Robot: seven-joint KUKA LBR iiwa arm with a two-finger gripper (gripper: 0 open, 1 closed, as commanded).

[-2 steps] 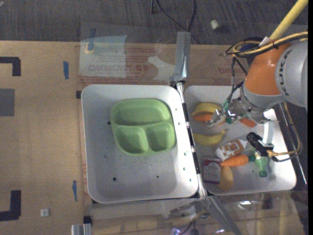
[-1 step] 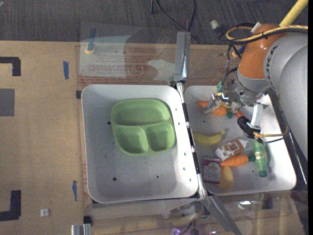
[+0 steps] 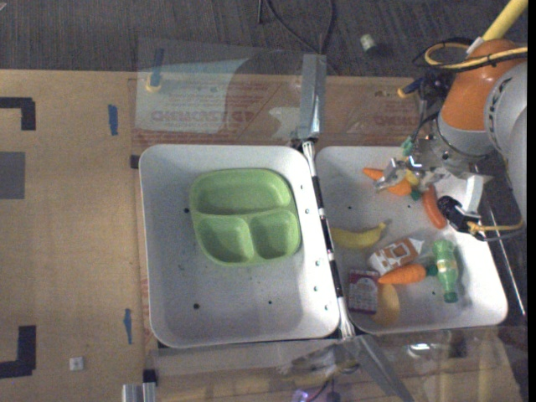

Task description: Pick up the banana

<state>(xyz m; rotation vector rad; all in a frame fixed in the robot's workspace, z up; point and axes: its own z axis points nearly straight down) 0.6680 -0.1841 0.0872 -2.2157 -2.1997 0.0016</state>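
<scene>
bench (image 3: pixel 67 224): sitting tan, bearing two white bins
left bin (image 3: pixel 167 308): holding green divided plate (image 3: pixel 244 214), open floor lying around it
right bin (image 3: pixel 486 308): crowding carrots, bottle (image 3: pixel 446 268), cartons
banana (image 3: pixel 358 237): lying near right bin's left edge
gripper (image 3: pixel 400 174): hovering at right bin's top edge; fingers unclear

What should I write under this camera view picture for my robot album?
Robot arm reaches into the right bin, gripper above the banana; a green tray sits in the left bin.
</scene>
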